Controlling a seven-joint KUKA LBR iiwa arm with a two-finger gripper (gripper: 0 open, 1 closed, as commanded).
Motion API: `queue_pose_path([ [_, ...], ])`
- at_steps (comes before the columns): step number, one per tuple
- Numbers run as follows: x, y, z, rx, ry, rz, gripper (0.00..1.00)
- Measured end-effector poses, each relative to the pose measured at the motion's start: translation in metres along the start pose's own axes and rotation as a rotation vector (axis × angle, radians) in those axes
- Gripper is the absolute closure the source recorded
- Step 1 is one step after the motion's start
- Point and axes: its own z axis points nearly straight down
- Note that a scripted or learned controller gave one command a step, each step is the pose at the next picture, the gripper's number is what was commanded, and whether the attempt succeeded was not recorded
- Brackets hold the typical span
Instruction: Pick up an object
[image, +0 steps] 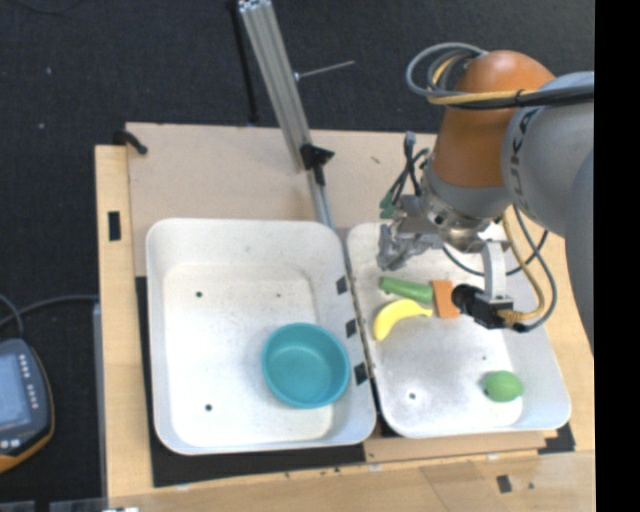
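Objects are scattered in the right bin (545, 385): a green-and-orange carrot toy (418, 291) is seen near the bin's upper left, with a yellow banana (397, 318) touching or just beside it below, and a green lime (502, 386) lies well apart toward the lower right corner. The gripper (393, 250) is positioned just above the carrot's green end; whether it is clenched or released cannot be told, and nothing is seen grasped. A teal bowl (305, 364) is placed in the left bin (200, 260), near its lower right corner.
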Motion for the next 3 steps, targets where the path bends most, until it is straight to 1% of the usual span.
queue_pose_path([
  [1,0.049,0.016,-0.006,-0.001,0.003,-0.002,1.0],
  [2,0.089,0.039,0.0,-0.001,0.001,-0.001,1.0],
  [3,0.086,0.038,0.0,0.001,-0.002,0.002,0.0],
])
